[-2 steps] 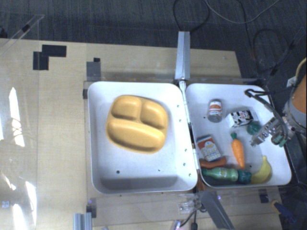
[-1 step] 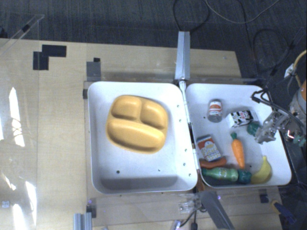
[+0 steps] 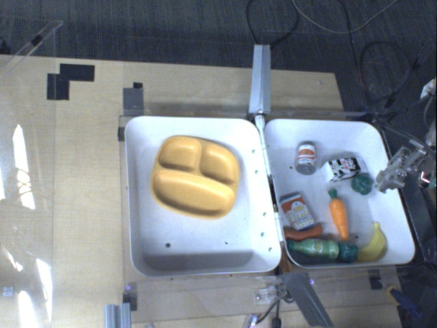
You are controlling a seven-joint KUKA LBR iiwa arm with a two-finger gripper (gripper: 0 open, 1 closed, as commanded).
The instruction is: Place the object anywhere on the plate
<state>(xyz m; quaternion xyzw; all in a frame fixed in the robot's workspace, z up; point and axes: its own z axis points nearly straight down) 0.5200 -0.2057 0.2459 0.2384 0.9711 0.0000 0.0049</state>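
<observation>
Currently on the bench: two white bins side by side.

Left bin (image 3: 136,244): one yellow plate (image 3: 194,176), three compartments, lying toward the far half. Nothing rests on it.

Right bin (image 3: 382,142), contents:
- can (image 3: 306,158), upright, far left part.
- black-and-white carton (image 3: 343,168), right of the can.
- teal lump (image 3: 362,183), touching or just beside the carton's near right corner.
- carrot (image 3: 339,217), mid-bin, lying near-to-far.
- red box (image 3: 297,212), against the left wall.
- red sausage-like piece (image 3: 300,234), just near of the box.
- green bottle (image 3: 317,249), lying along the near wall, teal cap to the right.
- banana (image 3: 374,244), near right corner.

Gripper (image 3: 396,173): at the right wall of the right bin, just right of the teal lump. Blurred and small; whether the claw is wide, narrow or holding anything cannot be told. Nothing is seen between its fingers.

Task thing: which object is meant is not stated. All candidates lie in the right bin, well apart from the plate.

Progress, as a judgement: early. No object is lifted, none carried, none placed. Left to do: close on one item, most likely the teal lump or carton given the gripper's position, raise it, cross the divider leftward, and release over the plate.
</observation>
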